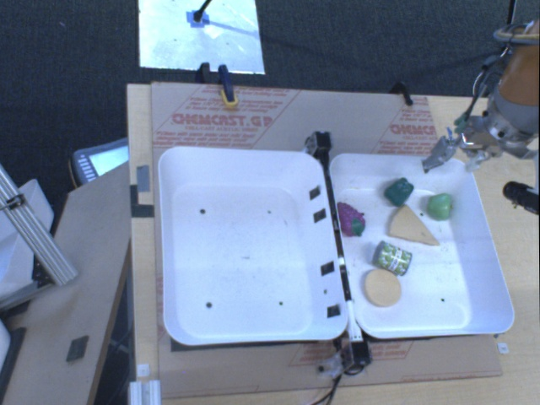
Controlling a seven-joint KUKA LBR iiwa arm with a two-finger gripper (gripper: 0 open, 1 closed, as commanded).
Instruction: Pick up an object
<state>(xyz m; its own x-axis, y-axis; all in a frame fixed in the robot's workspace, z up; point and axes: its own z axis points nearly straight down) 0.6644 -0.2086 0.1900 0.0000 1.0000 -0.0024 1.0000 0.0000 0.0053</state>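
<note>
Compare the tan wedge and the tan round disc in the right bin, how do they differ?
The wedge is triangular with straight edges; the disc is circular. The wedge looks larger and lies farther back, near the green ball; the disc lies nearer the bin's front, just below the green can. Both are tan and lie flat in the right bin.

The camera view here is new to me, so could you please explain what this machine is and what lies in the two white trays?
This is one picture from a fixed camera above a bench, looking down at a slant. The robot arm, grey with an orange band, reaches in from the right. Its gripper hangs over the far edge of the right bin, with its fingers spread and nothing between them. That bin holds six small things: a dark green piece, a light green piece, a purple piece, a tan wedge, a green can and a tan disc. The left bin sits beside it.
</note>
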